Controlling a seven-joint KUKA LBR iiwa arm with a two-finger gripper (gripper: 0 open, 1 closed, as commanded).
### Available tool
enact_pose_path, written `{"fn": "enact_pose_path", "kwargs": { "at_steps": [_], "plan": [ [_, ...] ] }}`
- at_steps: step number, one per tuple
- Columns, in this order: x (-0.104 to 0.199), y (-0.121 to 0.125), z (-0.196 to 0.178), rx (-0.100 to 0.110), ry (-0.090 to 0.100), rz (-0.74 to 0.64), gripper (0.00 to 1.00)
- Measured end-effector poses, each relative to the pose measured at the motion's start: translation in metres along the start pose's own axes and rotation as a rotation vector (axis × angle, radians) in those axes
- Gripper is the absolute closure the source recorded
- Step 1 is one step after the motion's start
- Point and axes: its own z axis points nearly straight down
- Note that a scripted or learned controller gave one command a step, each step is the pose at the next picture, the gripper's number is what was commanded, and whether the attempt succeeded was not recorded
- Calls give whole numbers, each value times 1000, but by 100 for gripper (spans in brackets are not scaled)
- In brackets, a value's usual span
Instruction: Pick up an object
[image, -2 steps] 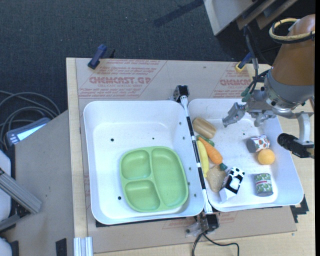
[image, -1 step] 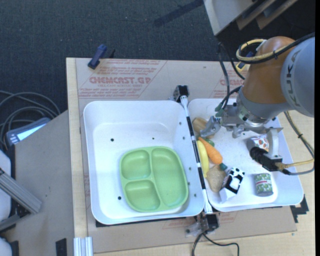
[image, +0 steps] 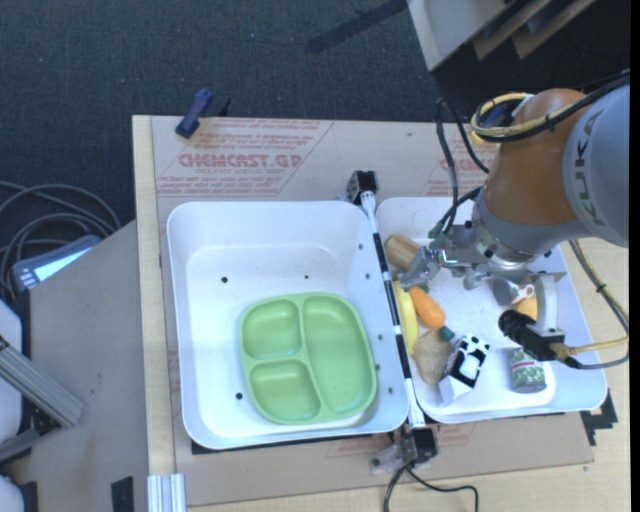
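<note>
Orange and grey, the arm (image: 540, 160) reaches in high over the right bin (image: 590, 390). Its gripper (image: 445, 258) hangs just above the carrot (image: 428, 308), toward the back of the bin. I cannot tell if the gripper is open or shut, and I see nothing held in it.

Things to pick up all lie in the right bin, around the carrot. A yellow banana (image: 404, 318) lies right beside the carrot on its left, along the bin wall. A brown lump (image: 400, 249) sits behind the carrot, close to the gripper. A tan lump (image: 431, 356) rests in front of the carrot. A black and white toy (image: 466, 362) sits just right of that lump. A small green can (image: 527, 372) lies farther right of the carrot, near the front of the bin.

Left of the carrot, past the bin wall, is the left bin (image: 200, 240). A green plate (image: 305, 357) with three parts lies in it. Far behind and left of the carrot, a blue thing (image: 194, 113) lies at the bench edge.
</note>
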Motion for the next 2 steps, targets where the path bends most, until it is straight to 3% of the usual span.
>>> {"fn": "enact_pose_path", "kwargs": {
  "at_steps": [2],
  "plan": [
    [-2,11,0,-4,-1,0,0]
  ]
}}
